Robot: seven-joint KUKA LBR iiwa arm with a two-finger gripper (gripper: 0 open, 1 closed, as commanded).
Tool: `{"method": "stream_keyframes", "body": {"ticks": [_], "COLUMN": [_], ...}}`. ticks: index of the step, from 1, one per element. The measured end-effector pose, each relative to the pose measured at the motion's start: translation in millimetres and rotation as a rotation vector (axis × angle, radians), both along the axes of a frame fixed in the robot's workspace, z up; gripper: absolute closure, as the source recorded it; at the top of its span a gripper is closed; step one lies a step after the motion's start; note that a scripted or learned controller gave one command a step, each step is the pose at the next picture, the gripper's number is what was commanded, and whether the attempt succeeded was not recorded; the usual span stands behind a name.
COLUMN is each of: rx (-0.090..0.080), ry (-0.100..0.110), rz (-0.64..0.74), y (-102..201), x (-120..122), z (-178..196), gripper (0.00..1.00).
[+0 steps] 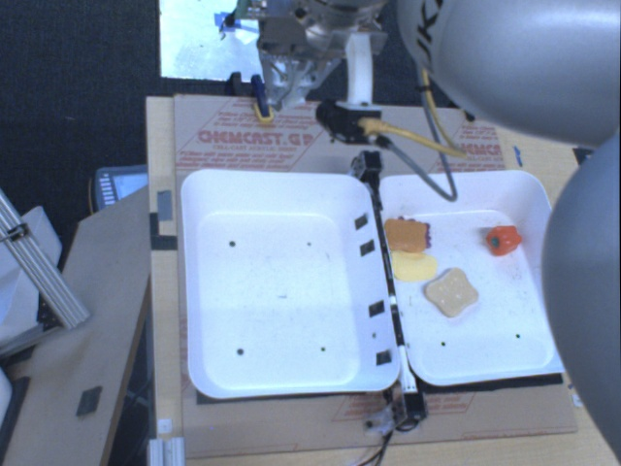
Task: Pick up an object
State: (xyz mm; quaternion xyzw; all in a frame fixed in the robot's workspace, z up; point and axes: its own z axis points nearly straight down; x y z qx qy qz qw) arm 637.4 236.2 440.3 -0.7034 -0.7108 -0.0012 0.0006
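You see 2 white bins side by side on the counter [165, 357]. The left bin [204, 357] takes the centre of the frame. The right bin [524, 352] holds 4 things near its upper half. An orange block with a purple edge [408, 234] sits at the bin's upper left, next to the divider between the bins. A pale yellow flat piece [415, 267] lies just below it, touching or nearly touching it. A tan toast-shaped piece [451, 292] lies just below and right of the yellow piece. A red-orange pepper-like toy [503, 241] rests apart, toward the bin's upper right. The hand [281, 85] hangs at the top centre of the frame, above the cardboard beyond the bins; I cannot tell its state from here. The grey arm [524, 37] fills the upper right.
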Motion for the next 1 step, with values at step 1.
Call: {"method": "stream_keyframes", "body": {"ticks": [1], "rx": [0.002], "ry": [-0.013], "rz": [-0.005], "y": [-2.2], "x": [31.6], "z": [101.7], "gripper": [1.00]}}
